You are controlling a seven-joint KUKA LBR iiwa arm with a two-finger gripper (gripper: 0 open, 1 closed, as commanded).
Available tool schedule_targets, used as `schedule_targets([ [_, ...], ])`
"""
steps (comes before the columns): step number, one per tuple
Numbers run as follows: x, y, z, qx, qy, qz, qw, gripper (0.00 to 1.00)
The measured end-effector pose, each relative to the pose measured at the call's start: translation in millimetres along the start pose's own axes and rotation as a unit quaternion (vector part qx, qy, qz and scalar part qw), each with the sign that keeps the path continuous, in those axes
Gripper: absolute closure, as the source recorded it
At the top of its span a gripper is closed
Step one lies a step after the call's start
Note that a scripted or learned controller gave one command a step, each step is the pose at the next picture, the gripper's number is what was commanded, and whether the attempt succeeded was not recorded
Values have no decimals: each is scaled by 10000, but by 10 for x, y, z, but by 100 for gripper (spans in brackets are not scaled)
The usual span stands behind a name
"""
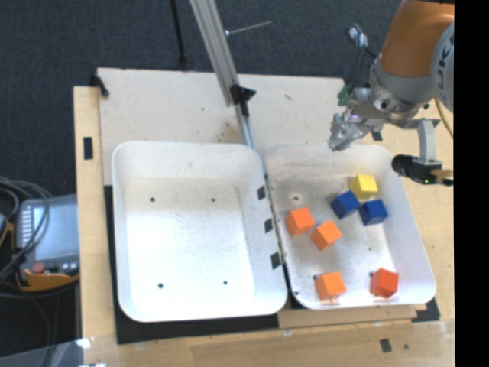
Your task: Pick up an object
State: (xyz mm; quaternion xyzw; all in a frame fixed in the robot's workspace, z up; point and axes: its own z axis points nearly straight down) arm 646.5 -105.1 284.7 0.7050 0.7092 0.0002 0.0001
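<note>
The right bin [405, 281] holds several small blocks: a yellow block [364, 184], two blue blocks [344, 203] [373, 212], three orange blocks [300, 220] [326, 234] [330, 285] and a red-orange block [384, 283]. My gripper [341, 138] hangs over the bin's far rim, above and behind the blocks, with nothing seen between its fingers. It is well apart from the yellow block, which lies nearest to it.
The left bin [130, 228] sits beside the right one. A slanted metal rail [218, 44] with a black clamp rises from between the bins at the back. A black fixture [416, 167] sticks out at the right bin's right edge.
</note>
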Motion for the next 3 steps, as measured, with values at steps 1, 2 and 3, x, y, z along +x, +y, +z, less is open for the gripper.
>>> schedule_targets([
  [1, 577, -9, -1, 3, 4, 6, 10000, 100],
  [2, 1150, -92, 122, 6, 2, -5, 10000, 100],
  [3, 1616, -122, 302, 13, 0, 0, 10000, 100],
])
